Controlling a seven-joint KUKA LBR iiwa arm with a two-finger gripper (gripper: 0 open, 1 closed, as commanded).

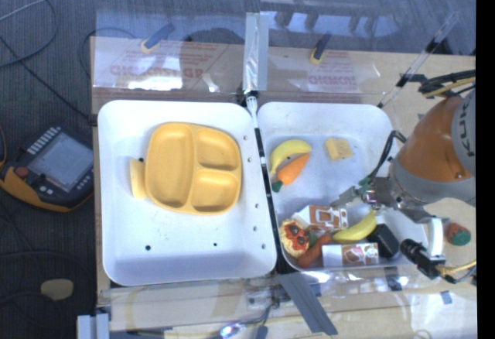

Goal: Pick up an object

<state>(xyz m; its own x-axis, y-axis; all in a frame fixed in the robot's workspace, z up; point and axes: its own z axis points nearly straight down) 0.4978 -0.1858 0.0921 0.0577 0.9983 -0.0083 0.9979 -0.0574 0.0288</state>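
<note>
The right bin [371,119] holds several toy foods. A yellow banana [290,149] and an orange carrot [292,169] lie at its left side, with a pale cheese wedge [338,148] further back. Near the front lie a pizza slice [294,234], a small printed carton [327,215], a second banana [356,229], a white labelled bottle [352,254] and a red sausage [312,253]. My gripper [362,194] hangs low over the right bin's right half, just behind the second banana and right of the carton. Nothing visibly sits in it.
The left bin [116,252] carries a yellow divided plate [192,167] with a pale yellow piece [137,179] tucked at its left edge. The arm's grey and orange body [437,155] covers the right bin's right wall. A handheld pendant [50,167] lies on the floor to the left.
</note>
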